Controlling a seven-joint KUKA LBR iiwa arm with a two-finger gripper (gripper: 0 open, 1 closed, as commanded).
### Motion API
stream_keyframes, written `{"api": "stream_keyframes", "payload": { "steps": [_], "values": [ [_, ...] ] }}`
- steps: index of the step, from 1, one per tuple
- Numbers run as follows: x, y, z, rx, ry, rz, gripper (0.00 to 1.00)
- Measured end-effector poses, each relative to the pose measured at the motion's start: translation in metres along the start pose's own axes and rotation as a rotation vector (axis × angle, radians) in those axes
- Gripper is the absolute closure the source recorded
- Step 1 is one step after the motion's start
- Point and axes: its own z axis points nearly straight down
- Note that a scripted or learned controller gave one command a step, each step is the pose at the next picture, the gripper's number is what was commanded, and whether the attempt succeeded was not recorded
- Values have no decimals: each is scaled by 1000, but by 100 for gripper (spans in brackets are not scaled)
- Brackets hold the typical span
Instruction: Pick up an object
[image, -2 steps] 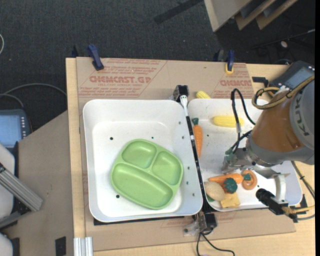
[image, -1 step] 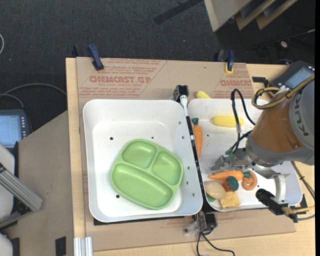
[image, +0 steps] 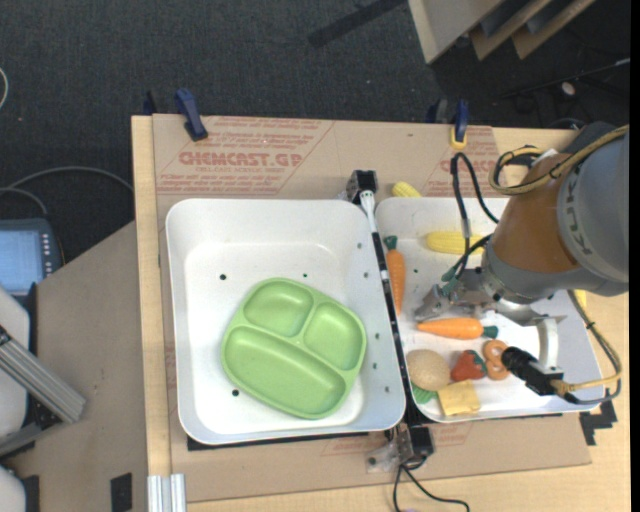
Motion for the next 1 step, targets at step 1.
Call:
{"api": "stream_keyframes", "payload": {
  "steps": [1],
  "values": [
    [5,45,-1,-1,0,-1,0]
  ]
}}
